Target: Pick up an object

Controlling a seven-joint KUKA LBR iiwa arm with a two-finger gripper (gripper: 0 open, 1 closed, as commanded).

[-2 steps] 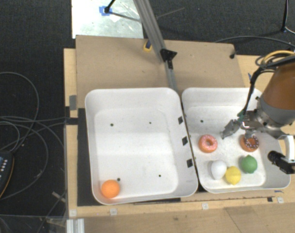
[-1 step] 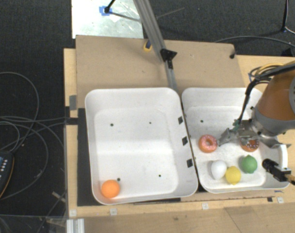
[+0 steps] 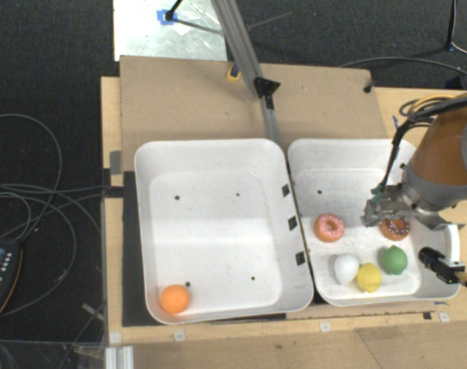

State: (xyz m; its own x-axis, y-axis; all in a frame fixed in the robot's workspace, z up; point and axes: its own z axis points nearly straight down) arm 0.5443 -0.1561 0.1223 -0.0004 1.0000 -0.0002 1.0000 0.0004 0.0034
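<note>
Orange ball [image 3: 175,299] is sitting alone at the near corner of the left bin [image 3: 210,154]. Across in the right bin [image 3: 333,160], a white ball [image 3: 345,268], yellow lemon [image 3: 368,277] and green ball [image 3: 394,260] are clustering along the near wall, with a pink doughnut [image 3: 329,227] behind. Gripper [image 3: 384,208] is hovering at a brown doughnut [image 3: 395,228]; its opening cannot be judged. A centred, vertical descent is advisable.

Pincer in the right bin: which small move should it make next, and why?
Probably a short descent straight down. The pincer hangs right over the brown donut in the right bin, nearer to it than to the pink donut, with nothing visibly held yet.
</note>
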